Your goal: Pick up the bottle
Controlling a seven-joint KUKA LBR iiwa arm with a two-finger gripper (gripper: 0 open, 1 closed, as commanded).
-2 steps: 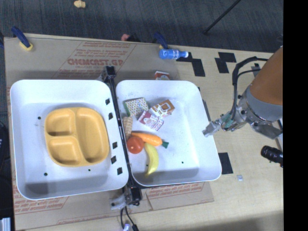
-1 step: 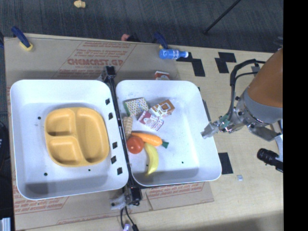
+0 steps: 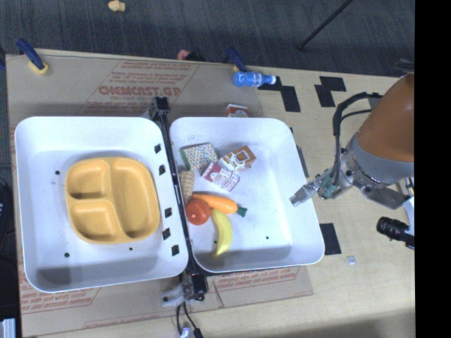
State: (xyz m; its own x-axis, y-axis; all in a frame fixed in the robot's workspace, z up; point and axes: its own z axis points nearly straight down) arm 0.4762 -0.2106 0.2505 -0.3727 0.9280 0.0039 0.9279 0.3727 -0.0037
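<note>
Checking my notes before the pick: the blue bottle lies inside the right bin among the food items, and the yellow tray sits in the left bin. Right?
Not quite. The camera view shows the blue bottle on the bench beyond the right bin, outside it. The yellow tray does sit in the left bin.

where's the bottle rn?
The blue bottle lies on its side on the bench, outside both bins, just beyond the far edge of the right bin, beside a blue clamp.

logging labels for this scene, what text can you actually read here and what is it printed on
"CHEMCAST GP": red print on the brown sheet behind the left bin.
More red lines beside it and on the sheet's front edge: too blurred to read.
Small cartons in the right bin: print too small.
Blue bottle label: unreadable.
</note>
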